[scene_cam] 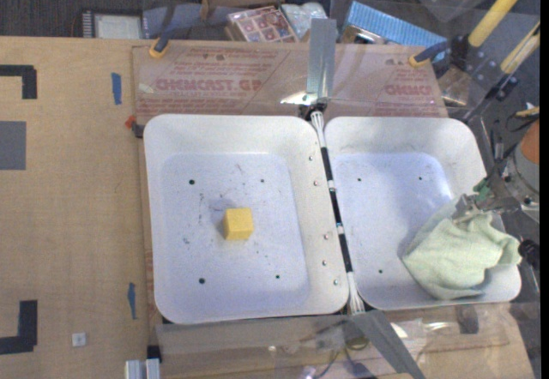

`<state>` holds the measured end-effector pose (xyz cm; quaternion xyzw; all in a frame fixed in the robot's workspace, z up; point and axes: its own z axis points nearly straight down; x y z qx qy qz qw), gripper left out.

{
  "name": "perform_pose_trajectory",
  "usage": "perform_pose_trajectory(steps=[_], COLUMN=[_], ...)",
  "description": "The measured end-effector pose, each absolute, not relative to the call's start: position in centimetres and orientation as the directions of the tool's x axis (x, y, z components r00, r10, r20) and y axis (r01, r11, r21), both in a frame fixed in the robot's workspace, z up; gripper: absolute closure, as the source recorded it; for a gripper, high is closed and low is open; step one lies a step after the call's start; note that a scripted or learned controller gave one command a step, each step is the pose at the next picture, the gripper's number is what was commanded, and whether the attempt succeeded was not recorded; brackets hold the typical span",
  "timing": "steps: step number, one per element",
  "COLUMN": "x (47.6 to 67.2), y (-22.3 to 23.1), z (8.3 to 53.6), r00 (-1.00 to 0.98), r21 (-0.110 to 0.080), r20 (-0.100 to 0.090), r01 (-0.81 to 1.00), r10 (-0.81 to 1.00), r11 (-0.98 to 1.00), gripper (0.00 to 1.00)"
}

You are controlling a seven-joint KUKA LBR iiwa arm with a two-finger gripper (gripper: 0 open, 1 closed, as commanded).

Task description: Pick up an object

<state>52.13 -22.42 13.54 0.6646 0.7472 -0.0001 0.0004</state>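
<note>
- Reaching in from the right, the gripper [477, 201] sits low over the right edge of the right bin [386, 150].
- Its tips are at the top edge of a pale green cloth [459, 253], and they look like they touch it.
- The tips are small and blurry, so I cannot tell if the jaws are open or closed.
- I cannot tell if any cloth is pinched between them.
- The cloth is soft and bunched up in a heap.
- It lies in the near right corner of the right bin, and part of it rides up over the bin's right rim.
- The grey arm [523, 189] goes off past the right side, with a bit of orange on it.
- The rest of the right bin's floor is white with a few small dark dots.
- The left bin [171, 146] sits just beside the right bin, and their rims meet in the middle.
- A small yellow block [238, 224] lies near the middle of the left bin, well apart from the gripper.
- It sits flat on the floor of the bin, with nothing touching it.
- Both bins rest on a brown board [69, 223] with some black marks and bits of blue tape.
</note>
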Motion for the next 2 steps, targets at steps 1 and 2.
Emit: perform_pose_trajectory(steps=[1, 2], x=[50.1, 48.8], y=[-17.9, -12.2], z=[17.5, 18.0], r00=[0.043, 0.204], r21=[-0.001, -0.003], r20=[0.001, 0.001], r01=[0.999, 0.979], r10=[0.999, 0.979], r11=[-0.043, -0.204], gripper=[1.00, 1.00])
